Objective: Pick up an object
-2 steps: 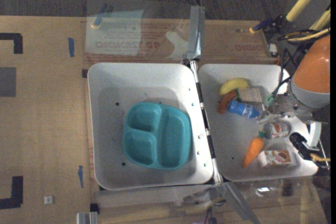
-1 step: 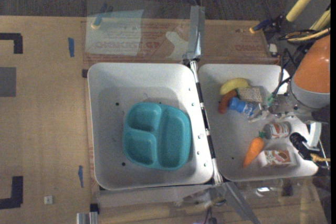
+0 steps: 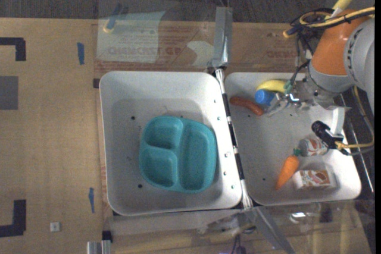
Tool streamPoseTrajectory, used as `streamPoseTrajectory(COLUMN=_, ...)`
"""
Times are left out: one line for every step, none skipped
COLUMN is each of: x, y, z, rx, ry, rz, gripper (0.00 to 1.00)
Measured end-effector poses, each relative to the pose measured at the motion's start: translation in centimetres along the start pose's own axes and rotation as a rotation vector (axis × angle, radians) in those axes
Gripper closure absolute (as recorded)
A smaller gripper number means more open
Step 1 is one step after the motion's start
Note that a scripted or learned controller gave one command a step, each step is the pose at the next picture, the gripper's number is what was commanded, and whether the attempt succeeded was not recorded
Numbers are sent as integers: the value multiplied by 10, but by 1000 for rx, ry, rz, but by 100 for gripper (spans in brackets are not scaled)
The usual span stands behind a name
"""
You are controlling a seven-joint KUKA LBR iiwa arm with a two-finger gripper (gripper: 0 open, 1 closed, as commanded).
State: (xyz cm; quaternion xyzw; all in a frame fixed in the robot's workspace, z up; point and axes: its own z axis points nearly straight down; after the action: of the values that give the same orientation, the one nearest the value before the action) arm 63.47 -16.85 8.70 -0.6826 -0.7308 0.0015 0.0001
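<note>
We judge the approach step is in hand: our gripper, whose state we cannot tell, hangs at the right bin's 12 o'clock edge beside the banana, and must next descend onto it.

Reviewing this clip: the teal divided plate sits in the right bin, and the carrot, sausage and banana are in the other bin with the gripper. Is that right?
Not quite. The camera view shows the teal divided plate in the left bin, not the right one. The rest stands: the carrot, sausage and banana lie in the other bin, where the gripper is.
</note>
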Motion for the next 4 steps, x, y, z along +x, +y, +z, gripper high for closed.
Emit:
streamPoseTrajectory(x=17, y=-12, z=-1, rx=-7, ry=0, rz=-195, gripper=0)
streamPoseTrajectory(x=24, y=20, z=2, rx=63, ry=6, rz=-19, gripper=0)
streamPoseTrajectory(x=26, y=15, z=-3, rx=86, ry=10, rz=-21, gripper=100)
streamPoseTrajectory(x=27, y=19, z=-6, rx=74, ry=7, rz=-23, gripper=0)
